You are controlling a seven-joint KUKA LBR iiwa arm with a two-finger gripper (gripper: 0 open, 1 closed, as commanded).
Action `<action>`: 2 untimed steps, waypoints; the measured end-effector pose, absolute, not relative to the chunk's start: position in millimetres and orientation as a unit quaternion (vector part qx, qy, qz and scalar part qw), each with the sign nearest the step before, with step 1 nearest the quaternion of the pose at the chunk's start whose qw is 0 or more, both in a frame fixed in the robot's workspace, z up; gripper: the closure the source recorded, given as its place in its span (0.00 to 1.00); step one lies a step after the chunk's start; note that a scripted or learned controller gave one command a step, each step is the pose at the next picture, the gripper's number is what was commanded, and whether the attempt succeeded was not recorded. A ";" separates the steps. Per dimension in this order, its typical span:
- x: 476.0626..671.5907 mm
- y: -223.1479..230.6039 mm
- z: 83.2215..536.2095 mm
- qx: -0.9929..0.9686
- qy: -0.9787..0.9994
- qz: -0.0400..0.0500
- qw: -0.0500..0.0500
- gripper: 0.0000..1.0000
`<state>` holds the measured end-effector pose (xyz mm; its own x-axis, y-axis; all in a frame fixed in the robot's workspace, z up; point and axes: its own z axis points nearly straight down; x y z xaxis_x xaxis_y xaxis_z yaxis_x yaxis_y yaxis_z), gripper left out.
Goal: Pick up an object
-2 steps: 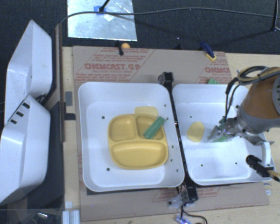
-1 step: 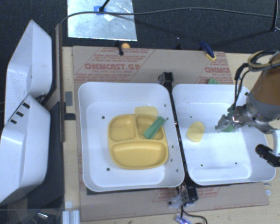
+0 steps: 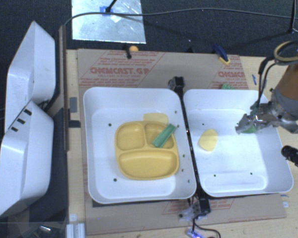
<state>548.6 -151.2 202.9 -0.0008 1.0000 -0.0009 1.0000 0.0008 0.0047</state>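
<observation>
Hovering over the right bin [image 3: 275,182], the gripper [image 3: 247,126] sits right of the yellow piece [image 3: 208,140], probably lining up; grip state's unclear.

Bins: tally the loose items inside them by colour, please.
Yellow: 3, namely the divided tray, a flat pale piece behind it in the left bin, and a lump in the right bin.
Green: 1, a stick lying across the tray.
Total: 4

A yellow plastic divided tray [image 3: 146,154] holding a green flat stick [image 3: 164,136] sits in the left white bin [image 3: 102,182]; a pale yellow lump [image 3: 208,140] lies in the right white bin [image 3: 273,177] near the gripper [image 3: 246,126].
</observation>
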 end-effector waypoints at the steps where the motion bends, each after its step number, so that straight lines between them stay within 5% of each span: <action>1: 553.4 -109.3 203.7 0.706 0.708 0.000 0.000 1.00; 2: 555.7 -63.8 214.7 0.706 0.709 0.000 0.000 1.00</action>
<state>555.7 -63.8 214.7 -0.0040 1.0000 0.0000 1.0000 0.0040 0.0013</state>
